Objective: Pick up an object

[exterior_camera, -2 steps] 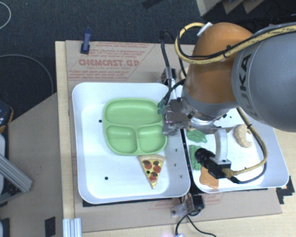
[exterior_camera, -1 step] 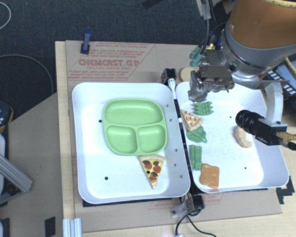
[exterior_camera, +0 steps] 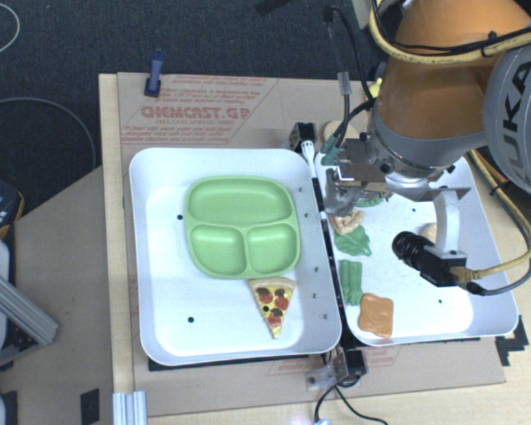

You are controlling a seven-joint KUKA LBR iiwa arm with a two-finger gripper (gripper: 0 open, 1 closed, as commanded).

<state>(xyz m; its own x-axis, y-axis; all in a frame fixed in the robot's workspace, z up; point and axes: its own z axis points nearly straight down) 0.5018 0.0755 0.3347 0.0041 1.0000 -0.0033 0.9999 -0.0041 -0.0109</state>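
Note:
My gripper [exterior_camera: 343,204] hangs low at the left edge of the right bin [exterior_camera: 487,317], under the orange and grey wrist. Directly below it lie a tan toy piece [exterior_camera: 344,224] and a green leafy toy [exterior_camera: 352,241]; I cannot tell whether the gripper touches them. Further toward the front lie a green bean-like toy [exterior_camera: 350,282] and an orange toast-like piece [exterior_camera: 376,314]. In the left bin [exterior_camera: 155,317] rest a green divided plate [exterior_camera: 242,227] and a toy pizza slice [exterior_camera: 273,304].
A black cylindrical part [exterior_camera: 420,255] on the arm hangs over the middle of the right bin. Cables [exterior_camera: 500,268] trail to the right. Both bins sit on a brown board [exterior_camera: 195,104], with a blue clip [exterior_camera: 153,73] at its back left.

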